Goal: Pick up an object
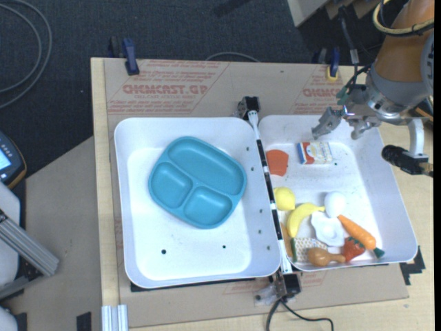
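Your hand (342, 121) hangs over the far end of the right bin (386, 178), its two fingers spread apart with nothing between them. Directly below and just toward the bin's middle lies a small carton (315, 152), white with red and blue print, flat on the bin floor. That is the nearest candidate. It looks light and thin-walled, so judge it as easy to lift but easy to crush or skid on the smooth plastic; close across its short sides, squarely, not on a corner.

Beside the carton, toward the divider between the bins, sits an orange-red piece (277, 161), low and flat, which probably offers little to grip. At the near end of the bin, well away from the carton, the play food is heaped: a lemon (284, 198), a banana (300, 217), an egg (335, 203), a carrot (358, 232) and a drumstick (322, 256), touching one another. These are likely hard, rounded and slippery, and crowded enough to foul your fingers.

The left bin (138, 240) holds a blue divided plate (197, 181), broad and hard to grasp except at its rim.
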Robot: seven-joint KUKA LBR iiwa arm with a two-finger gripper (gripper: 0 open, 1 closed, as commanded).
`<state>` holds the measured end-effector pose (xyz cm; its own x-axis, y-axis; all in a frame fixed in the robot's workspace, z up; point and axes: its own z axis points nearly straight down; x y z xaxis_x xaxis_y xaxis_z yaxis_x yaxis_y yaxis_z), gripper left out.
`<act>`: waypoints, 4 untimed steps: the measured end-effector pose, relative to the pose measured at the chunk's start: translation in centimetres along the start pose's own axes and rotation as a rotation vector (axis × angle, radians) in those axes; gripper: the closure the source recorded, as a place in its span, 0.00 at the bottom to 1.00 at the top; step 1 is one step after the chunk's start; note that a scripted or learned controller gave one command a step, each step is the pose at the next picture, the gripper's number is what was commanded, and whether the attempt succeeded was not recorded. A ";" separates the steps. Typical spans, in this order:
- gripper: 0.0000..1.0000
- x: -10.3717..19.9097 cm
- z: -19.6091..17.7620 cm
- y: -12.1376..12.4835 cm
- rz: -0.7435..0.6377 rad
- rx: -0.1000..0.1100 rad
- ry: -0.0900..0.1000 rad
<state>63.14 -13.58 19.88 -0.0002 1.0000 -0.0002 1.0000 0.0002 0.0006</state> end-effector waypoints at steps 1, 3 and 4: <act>0.00 -0.9 9.4 3.5 -0.002 -0.003 -0.001; 0.00 -3.3 11.3 3.6 -0.001 -0.004 -0.001; 0.00 -3.7 11.4 -7.0 0.002 0.007 0.002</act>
<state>56.14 -17.32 8.44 0.0016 1.0000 0.0022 1.0000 -0.0016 -0.0060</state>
